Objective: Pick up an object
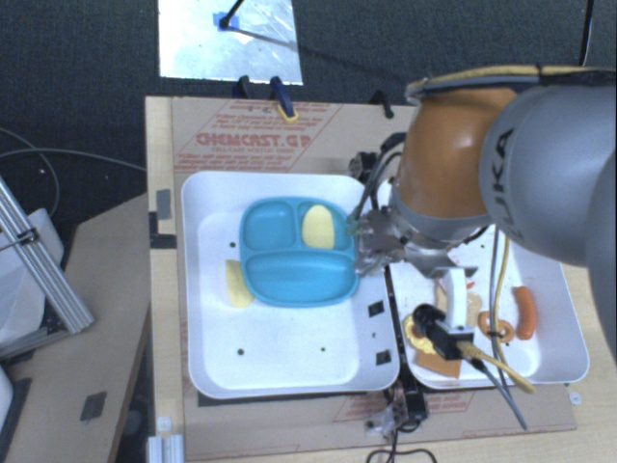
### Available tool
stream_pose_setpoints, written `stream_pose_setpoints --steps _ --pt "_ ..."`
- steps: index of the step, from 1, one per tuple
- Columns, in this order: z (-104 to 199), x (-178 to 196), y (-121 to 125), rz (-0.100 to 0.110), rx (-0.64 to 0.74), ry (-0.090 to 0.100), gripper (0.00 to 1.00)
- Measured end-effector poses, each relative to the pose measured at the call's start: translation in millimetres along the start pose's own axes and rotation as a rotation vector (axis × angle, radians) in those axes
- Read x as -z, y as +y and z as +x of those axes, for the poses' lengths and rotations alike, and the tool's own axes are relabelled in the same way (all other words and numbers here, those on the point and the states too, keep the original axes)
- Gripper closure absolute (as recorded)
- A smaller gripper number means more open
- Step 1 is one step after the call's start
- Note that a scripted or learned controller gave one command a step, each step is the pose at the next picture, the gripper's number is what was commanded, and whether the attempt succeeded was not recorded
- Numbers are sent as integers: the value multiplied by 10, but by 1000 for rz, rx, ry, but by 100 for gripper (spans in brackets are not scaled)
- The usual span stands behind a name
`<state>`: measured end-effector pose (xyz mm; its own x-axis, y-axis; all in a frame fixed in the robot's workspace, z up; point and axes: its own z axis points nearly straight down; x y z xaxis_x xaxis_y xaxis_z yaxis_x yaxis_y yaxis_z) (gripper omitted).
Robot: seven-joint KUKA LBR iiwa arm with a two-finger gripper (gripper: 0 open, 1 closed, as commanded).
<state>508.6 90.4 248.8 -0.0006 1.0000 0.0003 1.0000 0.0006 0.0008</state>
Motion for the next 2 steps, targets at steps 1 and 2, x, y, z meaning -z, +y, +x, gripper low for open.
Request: stream_pose_setpoints --steps 1,2 --pt "63 1825 67 -17 6 3 100" --pt "231 1019 -232 5 5 0 100"
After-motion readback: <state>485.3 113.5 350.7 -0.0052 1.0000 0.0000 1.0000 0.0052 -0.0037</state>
